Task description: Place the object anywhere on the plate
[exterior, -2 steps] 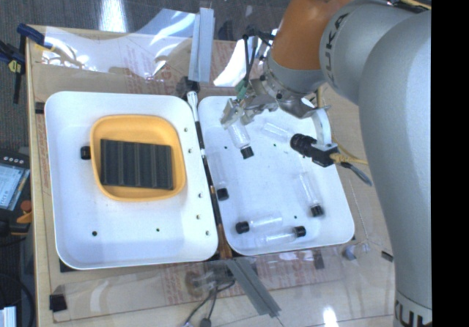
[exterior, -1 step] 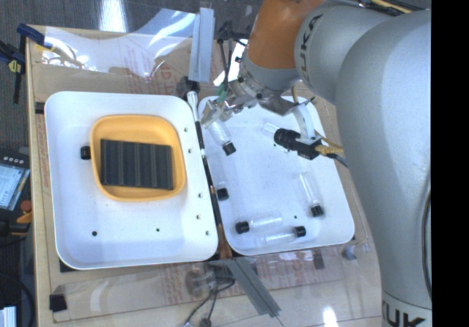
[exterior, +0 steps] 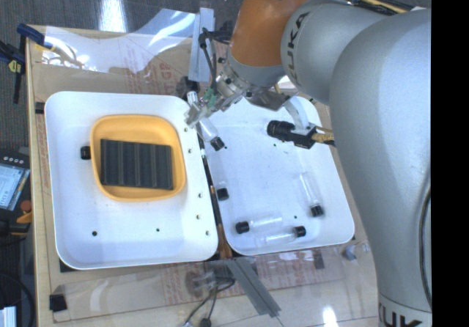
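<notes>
My tool point(exterior: 196, 109) hangs over the far left corner of the right bin point(exterior: 271, 171), close to the seam between the two bins. I cannot tell whether it is apart or together, as the parts around it crowd the spot.

Just below it a clear tube point(exterior: 207, 132) slants away from the tool, with its black-capped end lower and nearer the bin's left wall. Its upper end meets the tool, but I cannot say whether it is clamped there.

The plate point(exterior: 135, 126) — yellow, with rounded corners — sits in the left bin point(exterior: 124, 237), and a dark ribbed pad point(exterior: 139, 164) lies in its middle. A small black piece point(exterior: 86, 152) rests just beside the plate's left rim.

More tubes lie in the right bin — one point(exterior: 269, 227) along the near edge with black caps at either end, another point(exterior: 306, 186) near the right wall. A loose black cap point(exterior: 222, 193) sits by the left wall.
</notes>
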